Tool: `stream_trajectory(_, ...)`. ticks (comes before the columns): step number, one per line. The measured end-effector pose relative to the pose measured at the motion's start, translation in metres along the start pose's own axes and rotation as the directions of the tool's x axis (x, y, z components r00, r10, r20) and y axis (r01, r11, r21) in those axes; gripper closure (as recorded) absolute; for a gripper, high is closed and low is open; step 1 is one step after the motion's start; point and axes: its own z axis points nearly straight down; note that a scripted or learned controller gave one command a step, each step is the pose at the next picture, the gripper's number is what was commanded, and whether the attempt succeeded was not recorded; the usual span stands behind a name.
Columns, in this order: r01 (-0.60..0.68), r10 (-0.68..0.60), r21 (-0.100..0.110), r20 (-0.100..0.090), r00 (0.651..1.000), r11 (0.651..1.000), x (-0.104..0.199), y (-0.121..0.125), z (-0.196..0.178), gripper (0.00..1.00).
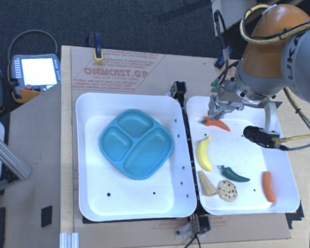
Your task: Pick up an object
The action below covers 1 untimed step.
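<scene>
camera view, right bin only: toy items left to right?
Banana → cookie → green pepper → sausage. Left out: wedge and carrot under the pincer, both overlapping the banana's span.

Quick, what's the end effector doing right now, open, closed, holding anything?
End effector: down over the orange carrot in the right bin; open or closed cannot be told, and no grasp is visible.
</scene>
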Motion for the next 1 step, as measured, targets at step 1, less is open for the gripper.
stream_trajectory(1,0.002,-0.002,-0.006,0.001,1.000,1.000,0.0545,0.0071,-0.0079,1.00)
